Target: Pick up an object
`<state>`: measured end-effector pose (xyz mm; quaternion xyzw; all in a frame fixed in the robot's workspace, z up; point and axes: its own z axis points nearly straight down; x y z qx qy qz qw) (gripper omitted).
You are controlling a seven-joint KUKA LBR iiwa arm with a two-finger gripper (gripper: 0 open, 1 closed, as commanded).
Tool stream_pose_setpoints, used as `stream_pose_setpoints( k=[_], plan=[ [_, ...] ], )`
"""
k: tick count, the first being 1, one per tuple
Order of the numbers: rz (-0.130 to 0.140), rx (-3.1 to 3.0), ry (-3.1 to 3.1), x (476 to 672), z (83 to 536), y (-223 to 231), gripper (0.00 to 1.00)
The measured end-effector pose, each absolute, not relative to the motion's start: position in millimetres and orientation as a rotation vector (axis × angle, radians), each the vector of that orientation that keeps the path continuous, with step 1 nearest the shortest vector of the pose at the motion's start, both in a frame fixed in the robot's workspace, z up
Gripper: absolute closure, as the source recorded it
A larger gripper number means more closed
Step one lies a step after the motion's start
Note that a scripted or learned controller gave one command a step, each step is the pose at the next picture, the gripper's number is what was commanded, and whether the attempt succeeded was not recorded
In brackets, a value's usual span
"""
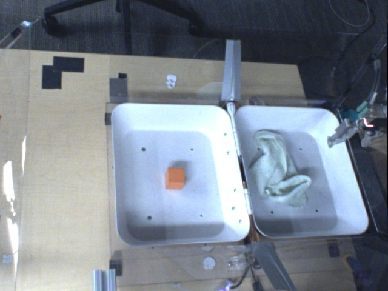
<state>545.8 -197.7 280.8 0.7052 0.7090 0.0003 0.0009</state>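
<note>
A small orange cube lies near the middle of the left white bin. A crumpled pale cloth rests in the right white bin, slightly left of that bin's centre. My gripper pokes in at the right bin's right rim, near its far corner. It is well clear of the cloth and far from the cube. Nothing shows between its tips.
A grey metal post stands at the back between the bins. Black patches mark the wooden bench at far left. A chair base sits on the dark floor behind, and cables hang at the upper right.
</note>
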Motion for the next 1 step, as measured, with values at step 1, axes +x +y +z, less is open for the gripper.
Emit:
stream_pose_setpoints(
  k=[1],
  plan=[
    [0.004,2.112,2.316,632.3,414.6,-178.6,0.0]
  ],
)
